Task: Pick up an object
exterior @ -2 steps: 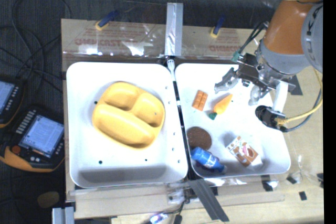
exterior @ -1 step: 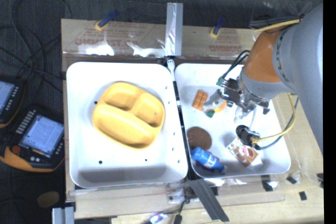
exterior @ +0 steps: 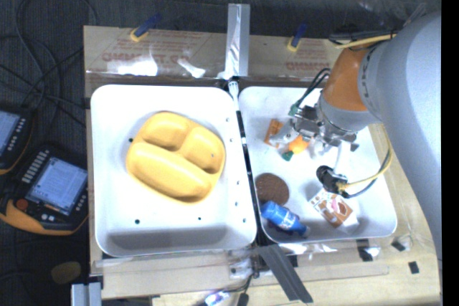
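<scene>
My gripper (exterior: 315,138) is low in the upper middle of the right bin (exterior: 380,222), under the orange wrist band (exterior: 344,86). A small orange and green object (exterior: 292,147) lies just at its left side, partly covered by it. An orange piece (exterior: 274,130) rests a little further left. Nearer the front sit a brown round disc (exterior: 272,188), a blue object (exterior: 282,218) and a small white and brown packet (exterior: 334,209). A large yellow bread-shaped object (exterior: 176,155) lies in the left bin (exterior: 107,226).
A black cable with a yellow lead (exterior: 358,183) loops from the wrist over the right bin. The divider between the bins (exterior: 244,154) runs close to the disc. A handheld pendant (exterior: 43,186) lies off the bench at left.
</scene>
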`<state>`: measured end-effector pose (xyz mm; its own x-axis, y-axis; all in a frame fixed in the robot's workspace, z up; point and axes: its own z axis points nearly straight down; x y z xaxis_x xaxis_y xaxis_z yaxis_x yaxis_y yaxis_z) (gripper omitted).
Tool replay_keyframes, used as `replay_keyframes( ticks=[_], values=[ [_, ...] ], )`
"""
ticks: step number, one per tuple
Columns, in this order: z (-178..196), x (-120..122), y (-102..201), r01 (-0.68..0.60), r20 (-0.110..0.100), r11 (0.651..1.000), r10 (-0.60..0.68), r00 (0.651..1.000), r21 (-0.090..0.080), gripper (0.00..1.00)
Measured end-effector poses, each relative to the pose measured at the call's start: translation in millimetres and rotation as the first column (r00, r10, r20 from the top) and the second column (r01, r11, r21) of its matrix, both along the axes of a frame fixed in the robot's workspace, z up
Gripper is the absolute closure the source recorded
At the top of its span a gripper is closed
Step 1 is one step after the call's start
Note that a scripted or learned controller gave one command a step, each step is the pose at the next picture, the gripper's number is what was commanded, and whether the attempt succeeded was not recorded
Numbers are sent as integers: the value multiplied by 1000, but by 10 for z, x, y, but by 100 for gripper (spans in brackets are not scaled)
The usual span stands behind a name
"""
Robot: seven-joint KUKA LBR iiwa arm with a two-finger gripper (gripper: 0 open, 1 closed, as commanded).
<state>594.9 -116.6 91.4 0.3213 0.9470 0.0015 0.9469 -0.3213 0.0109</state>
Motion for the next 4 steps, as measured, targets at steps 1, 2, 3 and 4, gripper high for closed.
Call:
replay_keyframes(
  ticks=[1, 2, 3, 4],
  values=[
    [333, -124, 80, 153, -15, 988, -153, 988, 1, 0],
    [333, -125, 79, 153, -15, 988, -153, 988, 0, 0],
    [333, -125, 79, 153, -15, 988, -153, 988, 0, 0],
    [333, -125, 79, 153, -15, 988, -153, 988, 0, 0]
  ],
)
